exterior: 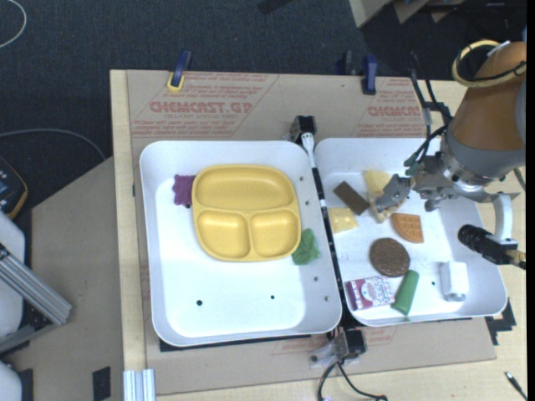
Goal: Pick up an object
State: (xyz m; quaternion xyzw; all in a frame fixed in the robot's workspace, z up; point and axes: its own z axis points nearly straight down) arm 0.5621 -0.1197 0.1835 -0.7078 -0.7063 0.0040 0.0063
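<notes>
Grey-and-orange arm (489, 111) reaches in over right white bin (476, 303); end effector (391, 197) low beside pale yellow wedge (377, 181), opening indeterminate.

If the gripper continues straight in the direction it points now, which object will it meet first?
The gripper points down and toward the view's left. Most likely it would first meet the pale yellow piece right beneath its tip, with the brown bar next beyond. Depth is unclear from this slanted view, so height above them is uncertain.
</notes>
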